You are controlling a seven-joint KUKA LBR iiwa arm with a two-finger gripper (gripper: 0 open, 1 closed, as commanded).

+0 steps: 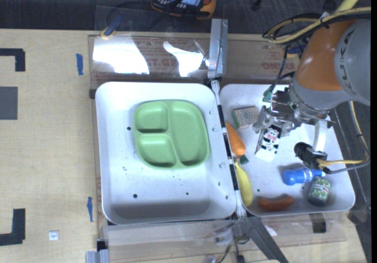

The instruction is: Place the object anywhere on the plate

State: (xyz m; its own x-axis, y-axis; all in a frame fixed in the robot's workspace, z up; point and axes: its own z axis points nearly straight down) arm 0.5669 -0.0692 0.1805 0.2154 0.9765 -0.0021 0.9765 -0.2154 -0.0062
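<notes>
A green divided plate (pixel 171 133) lies in the middle of the left bin (pixel 118 191). My gripper (pixel 272 127) hangs over the right bin (pixel 341 197), near its centre. It is open, with its fingers spread on either side of the top of a small white box with dark dots (pixel 268 143). The box rests on the bin floor, and nothing is held between the fingers.
The right bin also holds a carrot (pixel 237 142) and a banana (pixel 244 184) along its left wall. A sausage (pixel 275 202), a blue bottle (pixel 298 175) and a green jar (pixel 318 191) are at the front, and a speckled block (pixel 244 117) is at the back left.
</notes>
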